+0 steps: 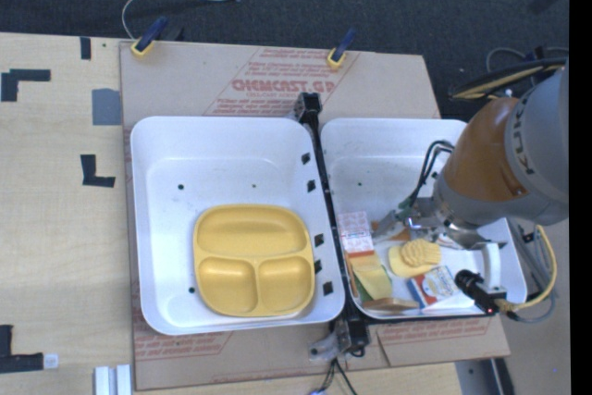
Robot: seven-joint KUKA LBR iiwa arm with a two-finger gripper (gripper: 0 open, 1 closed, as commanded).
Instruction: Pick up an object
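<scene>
In the right bin point(388, 148) lie several small objects at the front: a white and red packet point(354, 231), a yellow-green block point(370, 277), a pale yellow ridged item point(415, 257) and a white card with red and blue print point(435, 285). My gripper point(413, 222) reaches down from the right, just behind the pale yellow item. The orange wrist band point(486, 157) and grey arm cover the bin's right part. A yellow divided tray point(253, 258) lies in the left bin point(185, 153).
Both bins rest on a cardboard sheet point(277, 79) held by two clamps at the back. A black divider clip point(308, 106) sits between the bins. Cables trail at the back and at the front of the bench.
</scene>
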